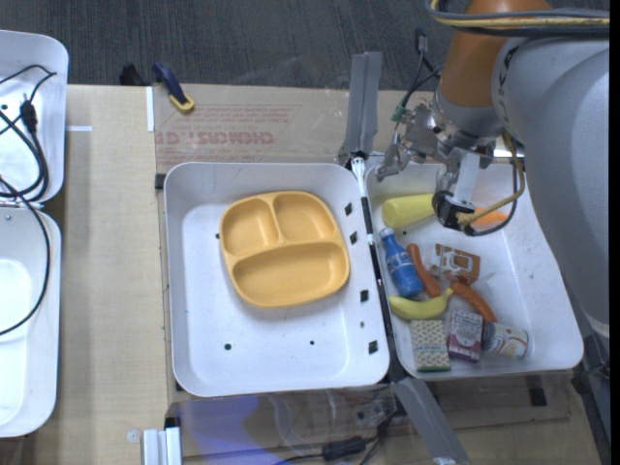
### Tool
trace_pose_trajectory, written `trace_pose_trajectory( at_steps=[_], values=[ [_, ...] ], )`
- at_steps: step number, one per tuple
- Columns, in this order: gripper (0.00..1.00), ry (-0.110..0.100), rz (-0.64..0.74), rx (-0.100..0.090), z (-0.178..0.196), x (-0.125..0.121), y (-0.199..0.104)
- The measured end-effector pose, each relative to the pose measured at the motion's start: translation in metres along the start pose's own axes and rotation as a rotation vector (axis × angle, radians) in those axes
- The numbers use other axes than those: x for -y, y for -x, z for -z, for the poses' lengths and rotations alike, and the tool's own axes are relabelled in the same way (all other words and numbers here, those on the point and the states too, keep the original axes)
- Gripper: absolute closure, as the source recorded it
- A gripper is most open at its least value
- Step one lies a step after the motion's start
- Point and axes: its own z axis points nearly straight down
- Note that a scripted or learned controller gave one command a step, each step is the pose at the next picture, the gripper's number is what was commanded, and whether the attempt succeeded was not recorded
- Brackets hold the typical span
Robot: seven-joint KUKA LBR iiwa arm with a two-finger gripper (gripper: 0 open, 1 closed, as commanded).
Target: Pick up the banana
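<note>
Grey arm [562,95] over the right bin [542,250], banana [419,306] on its floor.
The left bin [194,289] holds a yellow plate [284,248]. You see the gripper [402,158] above the right bin's back-left corner; if it is apart or together, you cannot tell. The banana lies nearer the front, just beside the blue bottle [399,263].

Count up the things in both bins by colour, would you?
Yellow: 3 – plate, banana, lump
Orange: 2 – thin piece, thick piece
Blue: 1 – bottle
Other: 4 – brown packet, green packet, maroon box, pale can
Total: 10
</note>
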Motion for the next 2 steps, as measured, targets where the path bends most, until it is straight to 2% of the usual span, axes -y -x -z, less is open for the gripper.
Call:
trace_pose_trajectory(
  at_steps=[2],
  values=[
    [0.0,0.0,0.0,0.0,0.0,0.0,0.0]
  ],
)
